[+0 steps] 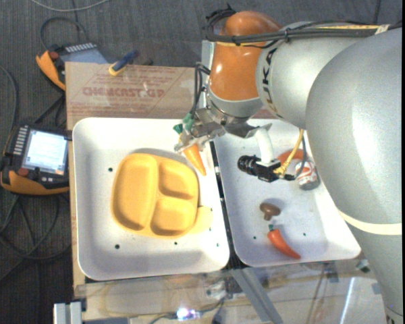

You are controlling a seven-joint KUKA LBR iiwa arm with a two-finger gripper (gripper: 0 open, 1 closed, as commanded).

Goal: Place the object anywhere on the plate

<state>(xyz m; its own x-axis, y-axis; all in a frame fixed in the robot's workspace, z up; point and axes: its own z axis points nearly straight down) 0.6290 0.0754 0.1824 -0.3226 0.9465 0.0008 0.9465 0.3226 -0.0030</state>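
Gripping a toy carrot point(196, 158) between its fingers, the hand point(197, 135) hangs just beside the top right corner of the yellow plate point(155, 194), so the carrot can drop onto it. That carrot points down at the plate's edge, not yet over the middle. I think a small move toward the plate's middle would make the drop safe.

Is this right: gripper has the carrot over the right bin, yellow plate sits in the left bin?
Not quite. The camera view shows the gripper with the carrot between its fingers above the left bin, near the upper right corner of the yellow plate, not over the right bin. The plate does sit in the left bin.
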